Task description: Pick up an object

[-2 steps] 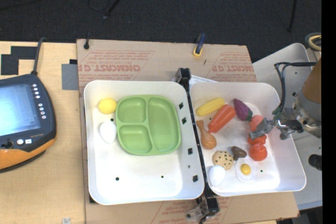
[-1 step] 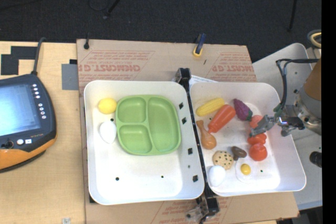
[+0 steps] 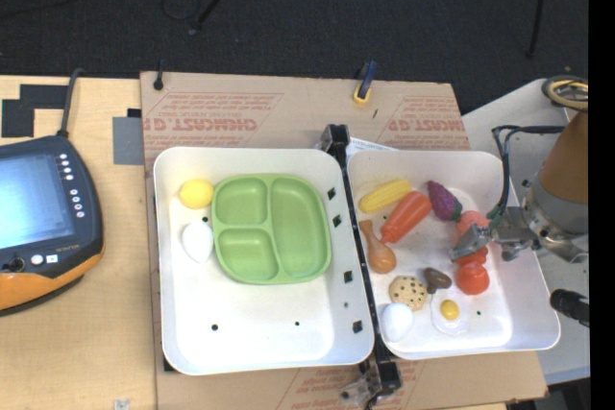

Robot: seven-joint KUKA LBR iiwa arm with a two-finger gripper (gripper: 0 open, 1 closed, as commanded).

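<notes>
Red tomato [image 3: 472, 278] apparently touching gripper [image 3: 468, 245].

One camera hangs fixed above the bench, looking down at a slant. It stands far enough back to take in both shallow white plastic bins, the left [image 3: 183, 322] and the right [image 3: 524, 326], side by side, with dark carpeted floor [image 3: 288, 5] at the top of the frame.
</notes>
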